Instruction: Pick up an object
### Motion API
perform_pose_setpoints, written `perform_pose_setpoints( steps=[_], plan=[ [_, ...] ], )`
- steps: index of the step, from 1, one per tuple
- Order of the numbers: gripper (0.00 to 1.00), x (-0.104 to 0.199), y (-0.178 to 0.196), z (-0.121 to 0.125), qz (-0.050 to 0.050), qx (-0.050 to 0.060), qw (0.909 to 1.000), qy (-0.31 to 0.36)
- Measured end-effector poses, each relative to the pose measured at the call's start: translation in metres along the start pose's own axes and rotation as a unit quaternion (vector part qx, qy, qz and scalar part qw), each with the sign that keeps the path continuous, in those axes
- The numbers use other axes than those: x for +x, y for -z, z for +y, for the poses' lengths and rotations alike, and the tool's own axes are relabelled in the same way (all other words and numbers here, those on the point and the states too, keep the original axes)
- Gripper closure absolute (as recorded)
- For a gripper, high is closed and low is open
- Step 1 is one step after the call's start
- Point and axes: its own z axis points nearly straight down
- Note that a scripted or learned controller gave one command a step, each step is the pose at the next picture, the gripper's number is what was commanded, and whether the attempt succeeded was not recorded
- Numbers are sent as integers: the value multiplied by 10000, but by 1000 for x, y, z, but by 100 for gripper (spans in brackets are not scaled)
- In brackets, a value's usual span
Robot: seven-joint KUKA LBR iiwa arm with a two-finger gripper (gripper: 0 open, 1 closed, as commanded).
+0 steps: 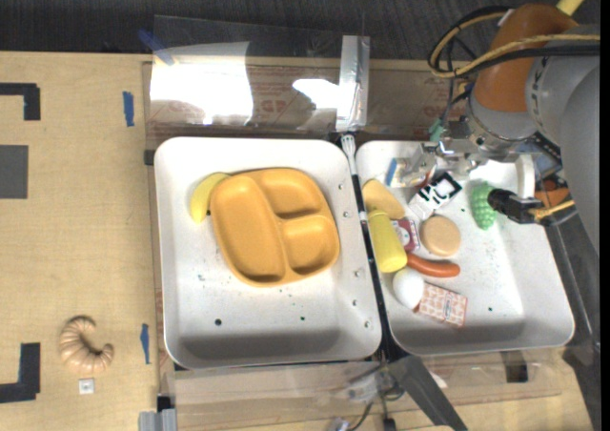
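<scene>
We see the gripper low in the right bin, over the back of its toy pile; we cannot tell how its jaws stand. An orange tray and a banana lie in the left bin.

Left bin: orange tray fills centre; floor free at 6 o'clock.
Right bin: toys crowd 9 o'clock; 4 o'clock open.
</scene>
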Motion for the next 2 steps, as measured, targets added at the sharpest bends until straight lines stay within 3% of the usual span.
perform_pose_setpoints(
  steps=[1, 2],
  plan=[
    [0, -35, 0, 2, -36, -84, 9952, 976],
    [0, -34, 0, -42, -115, -226, 9952, 943]
  ],
)
